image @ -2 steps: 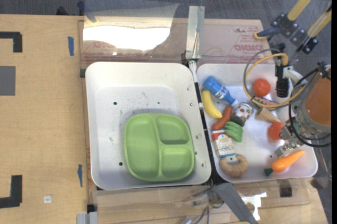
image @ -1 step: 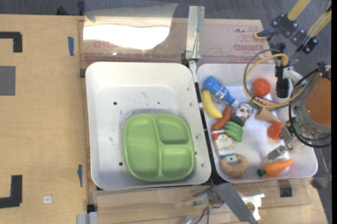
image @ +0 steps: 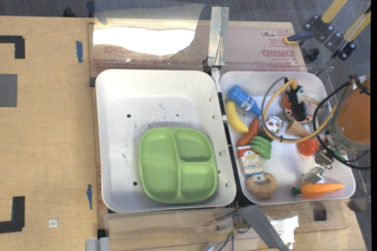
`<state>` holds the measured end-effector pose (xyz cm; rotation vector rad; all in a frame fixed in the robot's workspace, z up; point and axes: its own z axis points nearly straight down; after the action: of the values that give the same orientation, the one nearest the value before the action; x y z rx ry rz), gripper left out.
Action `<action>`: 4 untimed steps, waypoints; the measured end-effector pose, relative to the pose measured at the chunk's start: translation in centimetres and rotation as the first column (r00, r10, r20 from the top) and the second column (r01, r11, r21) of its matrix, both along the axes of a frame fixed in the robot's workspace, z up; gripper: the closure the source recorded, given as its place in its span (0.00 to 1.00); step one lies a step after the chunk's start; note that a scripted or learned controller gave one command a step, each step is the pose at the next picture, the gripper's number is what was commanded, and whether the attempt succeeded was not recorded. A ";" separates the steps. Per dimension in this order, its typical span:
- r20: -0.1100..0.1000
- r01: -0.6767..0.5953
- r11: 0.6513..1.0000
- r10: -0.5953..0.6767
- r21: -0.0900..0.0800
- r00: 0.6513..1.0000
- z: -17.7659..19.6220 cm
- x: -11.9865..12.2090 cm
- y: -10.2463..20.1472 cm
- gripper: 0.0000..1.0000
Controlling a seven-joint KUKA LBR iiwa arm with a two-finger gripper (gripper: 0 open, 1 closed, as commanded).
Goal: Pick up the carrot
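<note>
My gripper [image: 314, 175] hangs low in the right bin [image: 339, 93], fingers slightly parted and holding nothing. The carrot [image: 318, 189] lies just below it against the bin's near wall, its green end pointing left. Just above the gripper sits a red piece [image: 307, 147]; farther left crowd a doughnut [image: 261, 184], a small bottle [image: 250, 162], a banana [image: 236, 117] and a blue item [image: 244, 99]. A looping yellow cable [image: 268, 101] crosses the bin above. In the left bin [image: 112, 126], well apart, rests a green divided plate [image: 177, 165].
</note>
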<state>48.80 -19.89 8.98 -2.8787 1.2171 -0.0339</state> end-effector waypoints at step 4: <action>-0.030 -0.439 0.898 0.440 0.015 0.898 -0.4 18.0 -0.2 0.00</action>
<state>66.76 -20.11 8.55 -3.0806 0.5368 0.0247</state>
